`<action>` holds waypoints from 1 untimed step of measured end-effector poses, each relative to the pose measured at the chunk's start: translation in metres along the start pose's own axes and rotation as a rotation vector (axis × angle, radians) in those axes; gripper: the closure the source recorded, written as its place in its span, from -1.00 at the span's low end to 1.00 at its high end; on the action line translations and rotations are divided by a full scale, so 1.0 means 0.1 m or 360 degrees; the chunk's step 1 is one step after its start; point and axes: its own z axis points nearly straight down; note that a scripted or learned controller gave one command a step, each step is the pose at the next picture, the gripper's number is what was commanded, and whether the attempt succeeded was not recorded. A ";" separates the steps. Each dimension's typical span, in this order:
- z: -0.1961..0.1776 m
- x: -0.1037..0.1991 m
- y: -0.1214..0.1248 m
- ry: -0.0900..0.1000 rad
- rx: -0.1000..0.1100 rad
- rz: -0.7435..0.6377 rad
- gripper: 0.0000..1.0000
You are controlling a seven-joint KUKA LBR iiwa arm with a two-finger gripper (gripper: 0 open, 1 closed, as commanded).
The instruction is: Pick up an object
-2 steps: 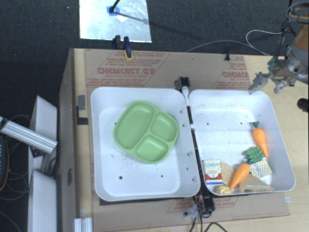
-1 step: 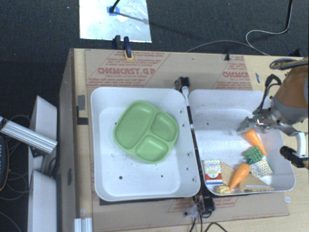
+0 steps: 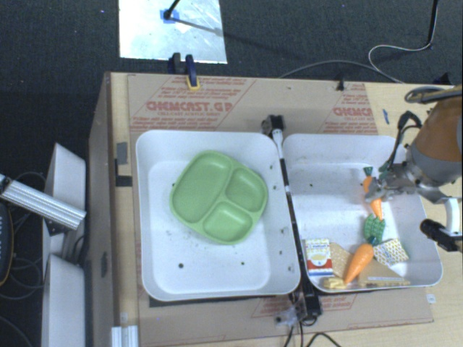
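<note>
Claw (image 3: 381,186) over small carrot (image 3: 376,207), grip unclear, carrot lengthwise up-down, leaves (image 3: 373,227) lowermost

From my remote seat, the grey arm with its orange band (image 3: 443,139) is cut off by the frame's edge at three o'clock. I cannot tell how the two-finger gripper (image 3: 382,189) stands; it is too small and blurred. The small orange piece (image 3: 368,185) beside it is partly hidden. The print on the small red-and-white packet (image 3: 319,257) is unreadable.
</note>
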 end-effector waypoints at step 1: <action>-0.68 0.99 0.19 0.0006 0.0001 0.0002 1.00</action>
